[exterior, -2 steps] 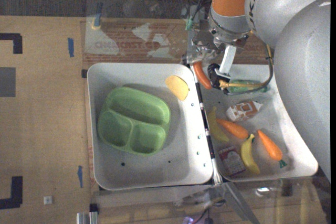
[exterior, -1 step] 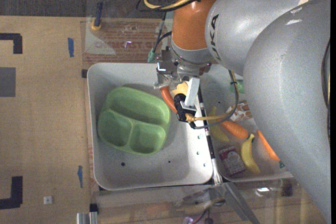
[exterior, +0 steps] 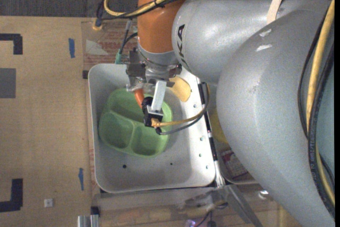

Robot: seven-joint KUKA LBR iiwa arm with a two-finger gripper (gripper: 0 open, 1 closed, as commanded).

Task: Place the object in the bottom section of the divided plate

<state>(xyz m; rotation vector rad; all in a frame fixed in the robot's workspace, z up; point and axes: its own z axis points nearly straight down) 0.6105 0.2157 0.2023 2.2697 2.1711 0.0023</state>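
Orange object (exterior: 139, 97): small, carrot-like, at the tip of the hand (exterior: 141, 92). Whether the hand is clamped on it or apart, I cannot tell.
Green divided plate (exterior: 119, 131): directly beneath the hand, inside the white bin (exterior: 159, 174).
Yellow object (exterior: 184, 91): just beside the hand, off the plate.
Risk: the hand hangs over the plate's upper edge, so a release here would likely land the object in the wrong section or on the rim.

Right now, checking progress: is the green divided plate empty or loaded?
Cannot tell: the green divided plastic plate shows two bare sections; the end effector covers the rest, an orange object at its tip.
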